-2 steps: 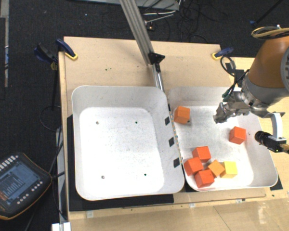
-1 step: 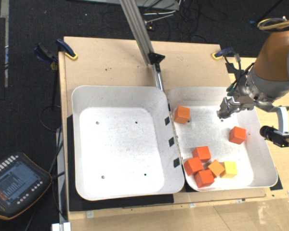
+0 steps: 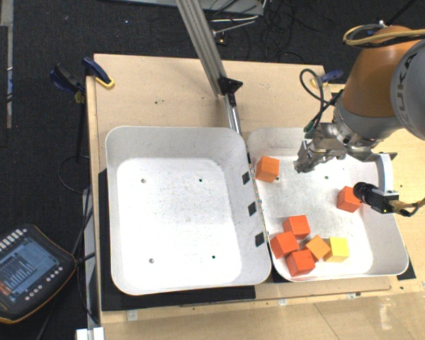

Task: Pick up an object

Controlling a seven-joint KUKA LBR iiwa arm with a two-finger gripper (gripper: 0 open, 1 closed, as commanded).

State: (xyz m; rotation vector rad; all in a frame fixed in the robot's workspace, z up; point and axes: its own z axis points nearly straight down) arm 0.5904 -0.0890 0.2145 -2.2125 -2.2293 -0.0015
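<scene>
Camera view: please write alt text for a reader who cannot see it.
A grey and orange robot arm holds its claw over the right bin, which contains six blocks: five orange, one yellow block. The left bin lies beside it on the bench.

You get bright, even overhead light: both white bins (image 3: pixel 177 137) read clean with no glare. Shadows stay soft and short beside the blocks (image 3: pixel 297 243). Focus is sharp across the desk (image 3: pixel 163 83); the floor around it sits dark.
</scene>
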